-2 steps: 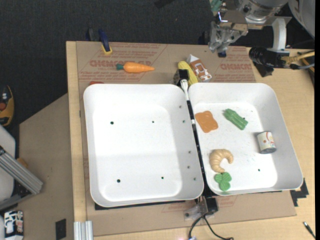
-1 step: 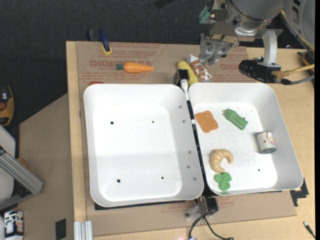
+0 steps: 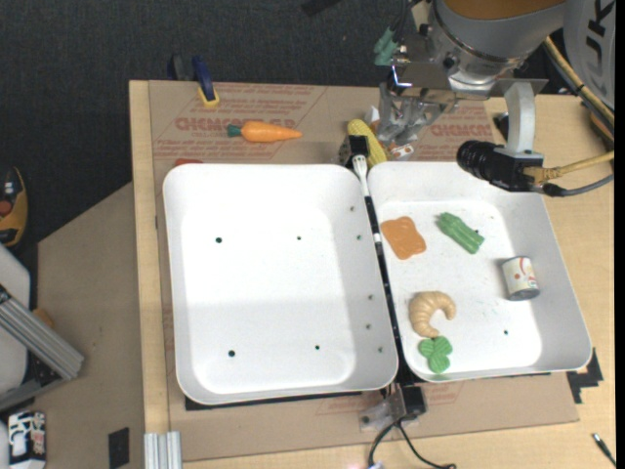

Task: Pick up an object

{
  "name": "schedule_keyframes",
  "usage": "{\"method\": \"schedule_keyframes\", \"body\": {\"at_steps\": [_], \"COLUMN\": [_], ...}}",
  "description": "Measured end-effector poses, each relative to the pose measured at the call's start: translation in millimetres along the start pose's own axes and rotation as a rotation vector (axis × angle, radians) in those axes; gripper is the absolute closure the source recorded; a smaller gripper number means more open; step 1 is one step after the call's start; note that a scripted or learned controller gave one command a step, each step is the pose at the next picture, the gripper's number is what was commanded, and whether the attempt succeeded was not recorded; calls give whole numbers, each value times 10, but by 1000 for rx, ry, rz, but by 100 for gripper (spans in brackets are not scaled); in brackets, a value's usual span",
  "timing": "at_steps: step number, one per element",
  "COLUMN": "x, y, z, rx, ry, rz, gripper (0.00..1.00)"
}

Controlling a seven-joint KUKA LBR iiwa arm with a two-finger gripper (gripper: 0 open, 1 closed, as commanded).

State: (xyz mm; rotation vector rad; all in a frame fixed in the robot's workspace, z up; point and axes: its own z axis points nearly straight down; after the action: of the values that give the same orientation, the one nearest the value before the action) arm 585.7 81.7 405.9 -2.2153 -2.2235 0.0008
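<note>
My gripper (image 3: 402, 128) hangs above the far edge of the right bin (image 3: 488, 316), close to a yellow corn cob (image 3: 362, 141) that lies just outside the bins. In the right bin lie an orange flat piece (image 3: 403, 237), a green vegetable (image 3: 459, 233), a small white can (image 3: 520, 277), a tan croissant (image 3: 432, 311) and a green leafy piece (image 3: 436, 353). None of them touches the gripper. The left bin (image 3: 264, 291) holds nothing that I can see.
An orange carrot (image 3: 264, 133) lies on the cardboard behind the left bin. A blue and yellow clamp (image 3: 203, 81) sits at the board's far left edge. The arm's wrist fills the upper right.
</note>
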Motion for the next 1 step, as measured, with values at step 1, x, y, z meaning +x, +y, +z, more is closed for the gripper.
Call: {"method": "schedule_keyframes", "body": {"at_steps": [1], "x": [624], "y": [-539], "z": [-1392], "rx": [-20], "ry": [6], "rz": [-7], "gripper": [100]}}
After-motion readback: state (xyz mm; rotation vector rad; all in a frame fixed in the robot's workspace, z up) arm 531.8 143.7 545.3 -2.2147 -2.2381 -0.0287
